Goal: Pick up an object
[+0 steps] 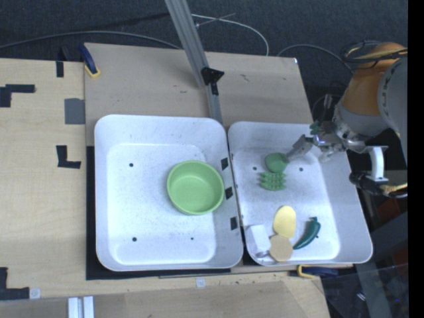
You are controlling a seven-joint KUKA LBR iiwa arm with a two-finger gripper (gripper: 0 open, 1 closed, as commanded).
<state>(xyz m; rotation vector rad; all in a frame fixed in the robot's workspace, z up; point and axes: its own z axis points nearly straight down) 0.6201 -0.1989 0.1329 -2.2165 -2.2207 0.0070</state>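
Left bin (119, 144): green bowl (195, 187) right of centre. Right bin (344, 237): green brush (273, 171) at its far middle; yellow piece (285, 221), tan disc (281, 248) and dark green pepper (307, 233) by the near edge. Gripper (295, 152) low over right bin's far side, tip touching or just beside brush. Cannot tell how open it is or whether it grips anything.

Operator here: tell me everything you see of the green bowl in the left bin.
The green bowl is round, light green, plastic-looking and smooth. It sits upright, open side up, with nothing visible inside, right of centre on the floor of the left bin, near the wall shared with the right bin. Nothing else touches it.
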